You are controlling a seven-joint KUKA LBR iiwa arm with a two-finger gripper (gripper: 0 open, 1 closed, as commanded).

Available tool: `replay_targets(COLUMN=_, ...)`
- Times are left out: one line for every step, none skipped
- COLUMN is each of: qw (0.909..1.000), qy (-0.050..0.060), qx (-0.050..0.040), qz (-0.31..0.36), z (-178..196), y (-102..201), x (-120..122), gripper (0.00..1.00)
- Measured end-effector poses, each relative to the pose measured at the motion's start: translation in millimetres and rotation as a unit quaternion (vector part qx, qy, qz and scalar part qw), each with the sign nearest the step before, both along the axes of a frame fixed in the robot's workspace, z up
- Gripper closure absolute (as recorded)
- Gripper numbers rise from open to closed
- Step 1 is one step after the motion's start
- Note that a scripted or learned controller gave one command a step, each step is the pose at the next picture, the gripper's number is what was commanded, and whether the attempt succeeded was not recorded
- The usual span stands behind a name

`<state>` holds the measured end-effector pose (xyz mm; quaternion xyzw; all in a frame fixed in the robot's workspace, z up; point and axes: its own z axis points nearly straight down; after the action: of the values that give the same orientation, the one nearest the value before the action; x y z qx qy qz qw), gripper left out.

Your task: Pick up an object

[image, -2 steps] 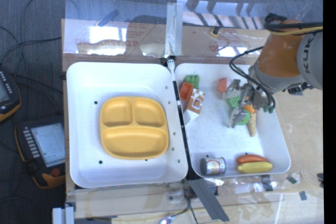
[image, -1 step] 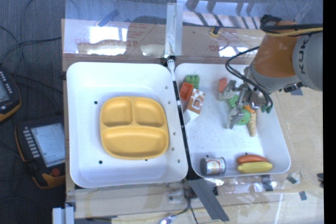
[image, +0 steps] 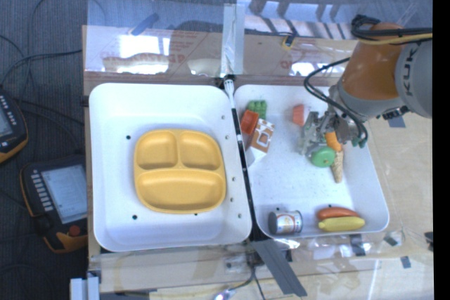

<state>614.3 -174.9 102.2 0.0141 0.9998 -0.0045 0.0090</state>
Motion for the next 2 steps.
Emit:
replay_targets(qw=0.9999, qy=0.006, qx=0.0048, qz=-0.01, z=141.3, y=30.0, x=6.6, gripper=1.0)
replay_targets(qw=0.9968, qy=0.006, qx=0.0059, qz=-0.08, z=176.4, y=102.2, x=5.8, gripper=1.0)
